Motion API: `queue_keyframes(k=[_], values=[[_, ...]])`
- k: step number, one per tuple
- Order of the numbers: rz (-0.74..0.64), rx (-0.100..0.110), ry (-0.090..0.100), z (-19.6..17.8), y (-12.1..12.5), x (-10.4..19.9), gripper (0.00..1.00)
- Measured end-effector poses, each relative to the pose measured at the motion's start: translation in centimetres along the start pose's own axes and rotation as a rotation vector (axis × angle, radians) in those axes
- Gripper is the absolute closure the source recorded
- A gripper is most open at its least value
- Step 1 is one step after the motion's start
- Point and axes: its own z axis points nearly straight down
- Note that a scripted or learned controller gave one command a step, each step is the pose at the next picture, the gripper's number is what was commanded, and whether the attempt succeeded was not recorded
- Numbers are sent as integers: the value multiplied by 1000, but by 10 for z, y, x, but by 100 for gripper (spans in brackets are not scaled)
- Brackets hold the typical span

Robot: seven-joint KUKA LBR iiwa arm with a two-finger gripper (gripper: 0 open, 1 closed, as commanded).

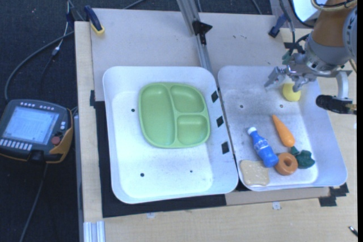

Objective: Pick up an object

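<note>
We see gripper point(289, 80) over right bin point(334, 144), upper part, fingers spread apart, nothing between them. Yellow lemon-like toy point(292, 93) just below fingertips; contact we cannot tell. Lower in same bin: orange carrot point(282, 130), blue bottle point(262, 147), orange ring point(286, 164), dark green piece point(304, 159), beige slice point(254, 173). Left bin point(122, 178) holds green compartment plate point(173, 114).

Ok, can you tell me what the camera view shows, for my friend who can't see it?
A robot arm's claw hovers over a yellow toy at the far end of the right white bin. Nearer in that bin lie a carrot, blue bottle, orange ring and bread slice. The left bin holds a green divided plate.
</note>
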Motion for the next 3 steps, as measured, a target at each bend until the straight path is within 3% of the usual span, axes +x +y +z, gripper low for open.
queue_keyframes(k=[1, 2, 3], values=[[-2, -2, 6, 52, 1, 4, 0], [-3, -8, 0, 37, 2, 2, 100], [-1, -15, -5, -28, 9, 2, 100]])
